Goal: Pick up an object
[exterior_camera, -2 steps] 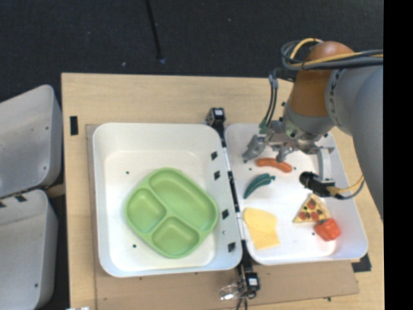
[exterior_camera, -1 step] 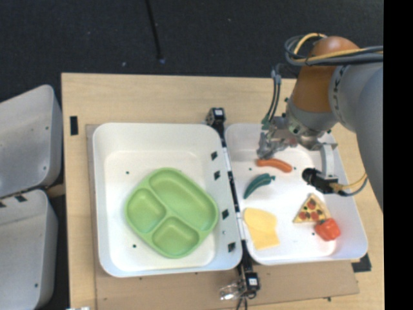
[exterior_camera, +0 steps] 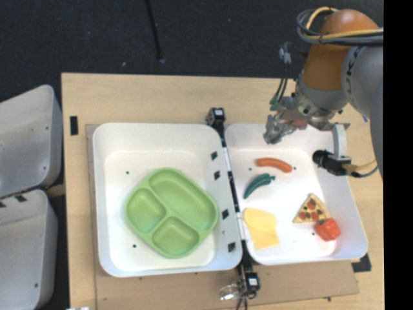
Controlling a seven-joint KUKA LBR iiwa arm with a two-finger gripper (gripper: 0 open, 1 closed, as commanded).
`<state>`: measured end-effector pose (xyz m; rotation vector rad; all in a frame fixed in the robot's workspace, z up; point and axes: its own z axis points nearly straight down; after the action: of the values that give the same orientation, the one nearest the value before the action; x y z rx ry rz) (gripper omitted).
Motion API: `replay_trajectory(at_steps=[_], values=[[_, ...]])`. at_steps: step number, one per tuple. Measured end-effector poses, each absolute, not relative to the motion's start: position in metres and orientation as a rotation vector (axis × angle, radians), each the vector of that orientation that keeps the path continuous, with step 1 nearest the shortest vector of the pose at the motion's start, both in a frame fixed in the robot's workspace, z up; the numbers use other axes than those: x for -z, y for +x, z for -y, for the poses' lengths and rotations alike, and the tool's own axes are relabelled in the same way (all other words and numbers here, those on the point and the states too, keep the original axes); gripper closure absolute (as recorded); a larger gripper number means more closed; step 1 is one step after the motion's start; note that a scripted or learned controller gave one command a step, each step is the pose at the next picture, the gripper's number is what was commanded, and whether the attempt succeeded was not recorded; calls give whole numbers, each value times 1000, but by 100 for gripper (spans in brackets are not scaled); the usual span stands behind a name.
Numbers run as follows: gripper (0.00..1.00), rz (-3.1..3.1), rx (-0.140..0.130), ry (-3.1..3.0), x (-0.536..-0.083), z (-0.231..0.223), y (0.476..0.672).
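Gripper (exterior_camera: 279,133) hangs over the far edge of the right bin (exterior_camera: 352,241); finger spacing cannot be judged from this angle, and nothing is visibly held. Nearest item is an orange-red sausage (exterior_camera: 274,164), lying flat just below the gripper, apart from it. Beside the sausage lies a dark green pepper (exterior_camera: 258,183). Nearer the front sit a yellow cheese piece (exterior_camera: 261,227), a pizza slice (exterior_camera: 312,209) and a red tomato-like piece (exterior_camera: 328,228), the last two touching. Left bin (exterior_camera: 103,173) holds a green compartment plate (exterior_camera: 170,212).
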<state>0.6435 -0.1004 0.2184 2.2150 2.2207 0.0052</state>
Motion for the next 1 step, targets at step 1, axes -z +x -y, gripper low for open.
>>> replay_trajectory(at_steps=[1], values=[[100, -2219, -5, 2217, -265, 108, 645]])
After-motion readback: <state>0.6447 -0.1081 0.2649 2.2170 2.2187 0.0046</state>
